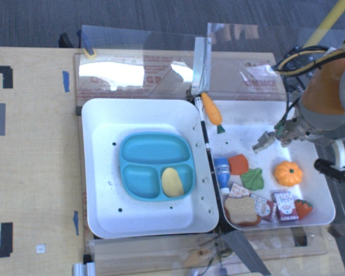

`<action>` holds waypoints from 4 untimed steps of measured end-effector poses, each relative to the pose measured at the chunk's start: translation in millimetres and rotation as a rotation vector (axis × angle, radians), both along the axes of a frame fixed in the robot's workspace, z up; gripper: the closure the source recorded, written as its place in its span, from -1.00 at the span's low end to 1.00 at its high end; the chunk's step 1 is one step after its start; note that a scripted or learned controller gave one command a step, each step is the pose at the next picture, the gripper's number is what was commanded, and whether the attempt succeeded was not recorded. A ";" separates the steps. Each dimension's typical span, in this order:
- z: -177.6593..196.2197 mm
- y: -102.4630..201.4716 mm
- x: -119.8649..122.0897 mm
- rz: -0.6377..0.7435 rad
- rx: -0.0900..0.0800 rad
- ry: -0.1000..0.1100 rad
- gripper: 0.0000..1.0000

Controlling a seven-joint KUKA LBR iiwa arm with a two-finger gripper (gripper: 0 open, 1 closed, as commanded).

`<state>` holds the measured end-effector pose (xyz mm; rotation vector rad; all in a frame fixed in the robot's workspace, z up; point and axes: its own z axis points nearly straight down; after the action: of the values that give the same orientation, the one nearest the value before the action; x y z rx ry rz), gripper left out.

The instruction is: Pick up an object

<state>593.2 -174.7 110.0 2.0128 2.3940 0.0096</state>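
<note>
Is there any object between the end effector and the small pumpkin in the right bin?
Nothing visible. The end effector hangs over bare bin floor, and the pumpkin sits to its lower right with white floor between them.

On the worktop (29,171) sit two white bins. The left bin (98,154) holds a blue divided tray (144,154) with a yellow potato-like piece (172,182) in its lower right compartment. A toy carrot (211,111) lies on the rim at the right bin's (325,209) upper left corner. Inside lie an orange pumpkin (288,173), a green leaf piece (253,179), a red-orange block (238,164), a blue-capped bottle (222,174), a bread slice (242,210) and a small carton (284,205). The tool (264,142) hangs above bare bin floor, left of the pumpkin.
</note>
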 end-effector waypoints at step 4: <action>69.3 7.5 0.2 -0.061 0.002 0.005 1.00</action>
<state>593.4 -167.2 179.3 2.0879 2.3354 0.0069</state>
